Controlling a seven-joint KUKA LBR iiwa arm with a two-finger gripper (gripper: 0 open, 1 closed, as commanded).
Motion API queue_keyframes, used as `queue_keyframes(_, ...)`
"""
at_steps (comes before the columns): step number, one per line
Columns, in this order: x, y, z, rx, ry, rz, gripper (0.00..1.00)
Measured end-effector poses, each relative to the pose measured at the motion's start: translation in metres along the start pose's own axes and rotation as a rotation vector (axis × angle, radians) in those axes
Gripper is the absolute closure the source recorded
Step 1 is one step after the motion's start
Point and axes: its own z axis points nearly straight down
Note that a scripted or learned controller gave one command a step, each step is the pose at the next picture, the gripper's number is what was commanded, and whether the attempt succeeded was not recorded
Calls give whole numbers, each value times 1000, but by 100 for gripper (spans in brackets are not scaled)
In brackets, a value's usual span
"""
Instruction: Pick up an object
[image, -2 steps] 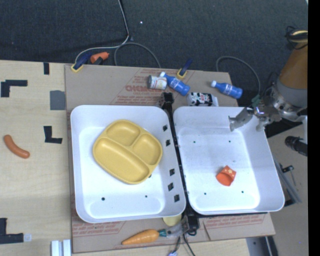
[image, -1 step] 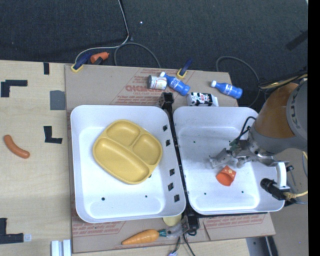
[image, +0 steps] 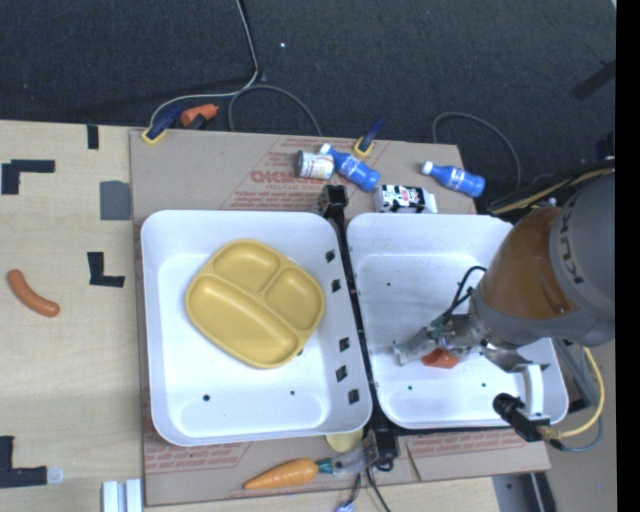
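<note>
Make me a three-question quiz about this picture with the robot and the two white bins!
1. Where does the yellow tray lie?
A. left bin
B. right bin
C. on the cardboard

2. What colour is the small thing by the tool?
A. blue
B. red-orange
C. green

3. How does the carrot lie?
A. inside a bin
B. standing upright
C. flat, outside the bins

Answers: 1 A, the tray sits in the left bin. 2 B, it looks red-orange against the right bin. 3 C, it lies flat below the left bin's front rim.

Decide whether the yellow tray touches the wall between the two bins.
Apart. The camera view shows bare white bin floor between the yellow tray and the dividing wall.
</note>
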Motion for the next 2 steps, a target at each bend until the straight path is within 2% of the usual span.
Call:
queue_keyframes(1,-2,2,-12,-2,-1,1,100)
queue_keyframes(2,89,27,-104,1,7,-10,100)
